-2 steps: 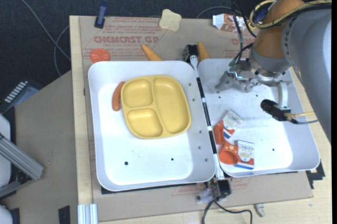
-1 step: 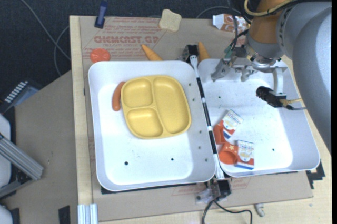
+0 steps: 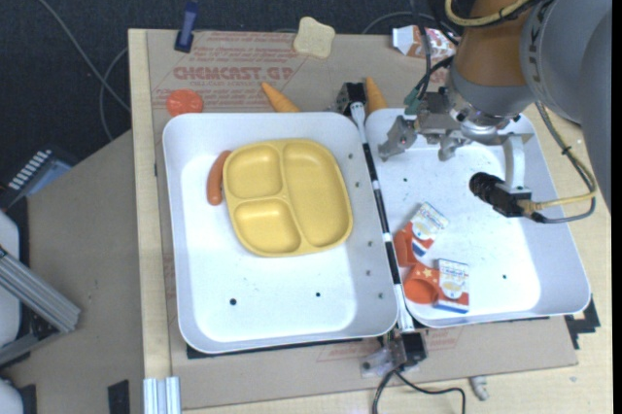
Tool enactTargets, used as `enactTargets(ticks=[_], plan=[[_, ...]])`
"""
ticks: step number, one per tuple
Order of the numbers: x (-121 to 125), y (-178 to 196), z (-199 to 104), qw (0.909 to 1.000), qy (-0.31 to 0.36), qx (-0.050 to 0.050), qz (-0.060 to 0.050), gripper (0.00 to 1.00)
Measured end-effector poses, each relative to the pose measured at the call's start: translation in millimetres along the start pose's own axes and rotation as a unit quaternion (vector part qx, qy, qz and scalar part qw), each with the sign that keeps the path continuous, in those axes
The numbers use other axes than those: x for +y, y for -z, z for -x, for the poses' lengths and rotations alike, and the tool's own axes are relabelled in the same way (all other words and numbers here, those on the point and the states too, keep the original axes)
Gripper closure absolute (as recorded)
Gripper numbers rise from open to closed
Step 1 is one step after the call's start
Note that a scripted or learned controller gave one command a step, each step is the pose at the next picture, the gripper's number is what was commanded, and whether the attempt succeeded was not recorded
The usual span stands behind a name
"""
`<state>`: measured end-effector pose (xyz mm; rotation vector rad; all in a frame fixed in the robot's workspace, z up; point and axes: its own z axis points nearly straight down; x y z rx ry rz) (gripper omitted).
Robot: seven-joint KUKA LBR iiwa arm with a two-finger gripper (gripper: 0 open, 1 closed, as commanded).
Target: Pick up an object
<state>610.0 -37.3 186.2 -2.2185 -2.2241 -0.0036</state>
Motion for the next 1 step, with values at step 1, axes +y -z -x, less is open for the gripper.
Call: enactTargets(ticks=[1], plan=[[-49.2, -2.0, -50.4, 1.0000, 0.000, 0.000, -0.002, 0.00]])
